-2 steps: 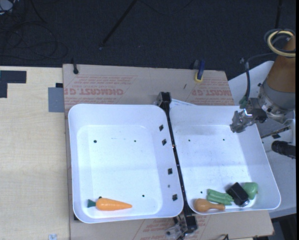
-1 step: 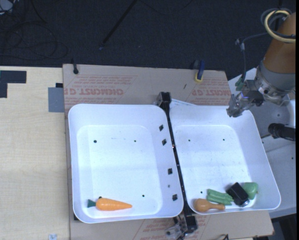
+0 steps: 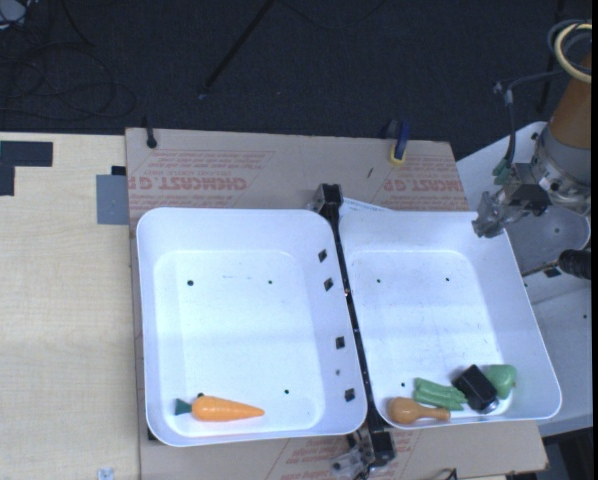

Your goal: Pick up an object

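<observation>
Two shallow white bins sit side by side on a cardboard sheet [image 3: 279, 168] in the camera view, the left bin [image 3: 159, 258] and the right bin [image 3: 509, 298] meeting at a dark divider strip. An orange toy carrot [image 3: 224, 409] lies on its side near the front edge of the left bin. In the front corner of the right bin, a tan pear-shaped toy [image 3: 417, 412], a green pod-shaped toy [image 3: 439, 394], a black block [image 3: 475, 387] and a green lump [image 3: 501, 377] lie bunched together, touching. The arm [image 3: 571, 128] enters at the upper right, its gripper [image 3: 491, 215] hanging over the right bin's back right corner, well apart from every object; whether its claw is released or clenched cannot be told.
</observation>
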